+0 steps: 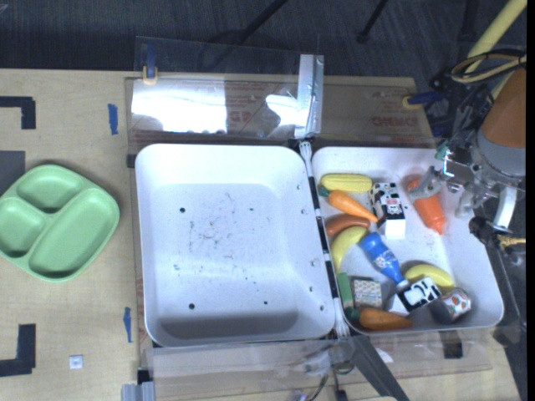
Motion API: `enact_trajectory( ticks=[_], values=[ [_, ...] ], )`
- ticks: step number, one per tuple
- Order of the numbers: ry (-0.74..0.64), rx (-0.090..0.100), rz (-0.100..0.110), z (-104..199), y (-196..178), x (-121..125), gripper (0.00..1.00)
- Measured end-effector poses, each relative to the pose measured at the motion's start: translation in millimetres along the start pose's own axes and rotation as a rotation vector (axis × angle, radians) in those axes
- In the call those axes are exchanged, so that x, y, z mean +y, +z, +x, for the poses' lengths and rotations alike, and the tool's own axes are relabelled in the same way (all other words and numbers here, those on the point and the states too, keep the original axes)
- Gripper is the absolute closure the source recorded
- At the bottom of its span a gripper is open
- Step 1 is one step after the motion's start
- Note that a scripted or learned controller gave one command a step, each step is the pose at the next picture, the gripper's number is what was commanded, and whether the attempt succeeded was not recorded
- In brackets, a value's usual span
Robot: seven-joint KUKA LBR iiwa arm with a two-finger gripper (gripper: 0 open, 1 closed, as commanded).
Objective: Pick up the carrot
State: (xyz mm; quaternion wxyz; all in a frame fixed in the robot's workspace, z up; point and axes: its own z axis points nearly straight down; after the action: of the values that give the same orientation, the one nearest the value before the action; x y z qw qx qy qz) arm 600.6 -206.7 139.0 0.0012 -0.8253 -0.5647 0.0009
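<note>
Pale wood tabletop point(67, 341) lies nearest, bearing two white bins. One long orange piece point(384, 318) lies at the front wall of the right bin point(489, 303). Further in, what I take for the carrot point(351, 205) lies between two yellow toys, touching them. It looks like light, stiff, smooth plastic, so I'd take it across the thick middle. Beyond hangs my claw point(451, 180), an orange wedge point(430, 213) just beside it; clenched or released, I cannot tell. Dark carpet point(84, 15) lies behind.
</note>
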Motion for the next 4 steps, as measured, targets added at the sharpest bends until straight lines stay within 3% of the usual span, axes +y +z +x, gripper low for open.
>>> enact_trajectory(
  ticks=[1, 2, 3, 4],
  values=[
    [-0.015, -0.001, -0.005, 2.0, -39.7, 10.0, 0.0],
    [-0.004, 0.008, -0.013, 14.2, 33.7, 19.7, 0.0],
    [-0.006, 0.003, -0.018, 13.3, 23.1, 20.8, 1.0],
    [-0.007, 0.003, -0.02, 13.1, 13.1, 21.3, 1.0]
  ],
)
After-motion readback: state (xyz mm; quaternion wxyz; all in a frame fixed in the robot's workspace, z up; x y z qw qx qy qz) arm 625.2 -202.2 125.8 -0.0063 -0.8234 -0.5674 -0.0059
